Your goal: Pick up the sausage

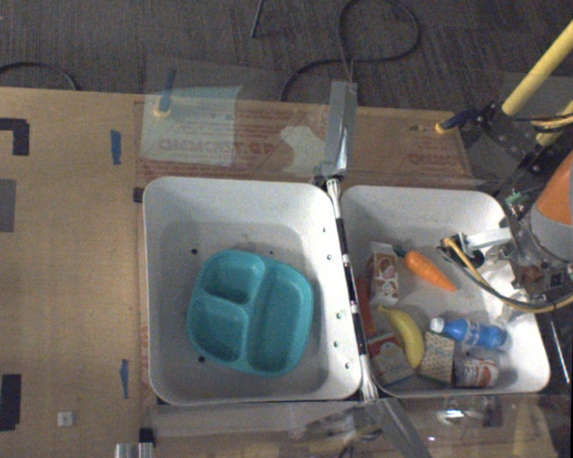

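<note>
The two-finger gripper (534, 271) of the grey arm is seen at the right edge of the right-hand bin, below the orange band, with yellow and black cables looped about it. Whether it is open or closed cannot be told, and nothing is seen to be held in it.

The light brown wooden bench (60, 262) is marked with black corner shapes and short strips of blue tape. Behind the bins a flat brown cardboard sheet (402, 143) is laid; reddish print is carried on it, but no word can be read.

The shallow white left bin (165, 205) is occupied by a teal plastic plate with three compartments (251, 311), set flat near the middle.

In the shallow white right bin (428, 210) the other things are gathered towards the left and front. The reddish-brown sausage (361, 306) appears to be lain lengthwise against the left wall, just beside a small white carton with an orange-brown label (385, 277); the label's writing is too blurred to be read. A yellow banana (408, 336) is placed in front of the carton, and an orange carrot (430, 271) is set to its right, well apart from the sausage. A small clear bottle with a blue cap and blue label (469, 331) is laid on its side near the gripper. A tan patterned box (439, 357) and a small can on its side with a red-and-white label (476, 373) are found at the front; neither bears a legible brand.
</note>
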You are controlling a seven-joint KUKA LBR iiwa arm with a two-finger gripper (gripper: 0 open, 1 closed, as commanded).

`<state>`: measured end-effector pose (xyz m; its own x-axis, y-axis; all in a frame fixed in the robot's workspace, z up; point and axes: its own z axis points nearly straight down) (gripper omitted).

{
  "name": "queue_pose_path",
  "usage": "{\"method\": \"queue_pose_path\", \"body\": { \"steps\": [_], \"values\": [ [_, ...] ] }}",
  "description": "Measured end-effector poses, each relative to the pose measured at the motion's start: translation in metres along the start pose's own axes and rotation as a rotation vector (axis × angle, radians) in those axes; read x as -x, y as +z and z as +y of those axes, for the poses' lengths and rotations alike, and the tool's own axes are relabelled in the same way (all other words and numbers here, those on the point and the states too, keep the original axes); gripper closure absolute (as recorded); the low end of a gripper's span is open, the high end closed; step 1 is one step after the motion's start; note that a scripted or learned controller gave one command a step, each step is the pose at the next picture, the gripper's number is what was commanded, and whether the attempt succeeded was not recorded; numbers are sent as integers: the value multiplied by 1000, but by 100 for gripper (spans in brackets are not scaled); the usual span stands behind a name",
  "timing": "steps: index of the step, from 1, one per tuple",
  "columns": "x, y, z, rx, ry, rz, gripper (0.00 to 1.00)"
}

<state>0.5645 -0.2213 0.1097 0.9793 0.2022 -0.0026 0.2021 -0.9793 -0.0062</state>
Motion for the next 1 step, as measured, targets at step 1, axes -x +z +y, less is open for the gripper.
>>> {"method": "queue_pose_path", "body": {
  "steps": [1],
  "values": [
    [-24, 11, -23, 1, -227, -4, 0]
  ]
}}
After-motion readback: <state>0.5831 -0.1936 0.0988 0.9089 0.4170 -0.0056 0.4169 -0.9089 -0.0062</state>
